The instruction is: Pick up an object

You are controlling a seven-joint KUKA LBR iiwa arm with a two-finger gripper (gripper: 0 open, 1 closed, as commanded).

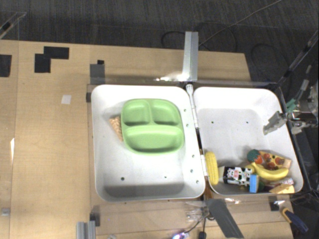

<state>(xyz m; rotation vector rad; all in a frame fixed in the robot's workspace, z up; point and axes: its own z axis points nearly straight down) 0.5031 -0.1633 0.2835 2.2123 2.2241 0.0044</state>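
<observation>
Item: fingers (275, 123), at the right rim of the right bin (234, 96). One grey finger tip shows, slanting down-left over bare bin floor; whether the pair stands apart or together cannot be told. Nothing is seen between them.

Candidate objects (all below the fingers, in the bin's near corner, crowded):
- banana (271, 172), lying across the heap, touching the pizza-print toy (269, 159).
- black-and-white carton (237, 175), down-left of the fingers, beside a blue block (253, 183).
- corn cob (212, 166), furthest left of the fingers, against the bin wall.

Other bin: green divided plate (151, 125), well left of the fingers.

Handling note: judged best target is the corn cob, which stands clearest of its neighbours; descend straight, closing across its narrow width.
</observation>
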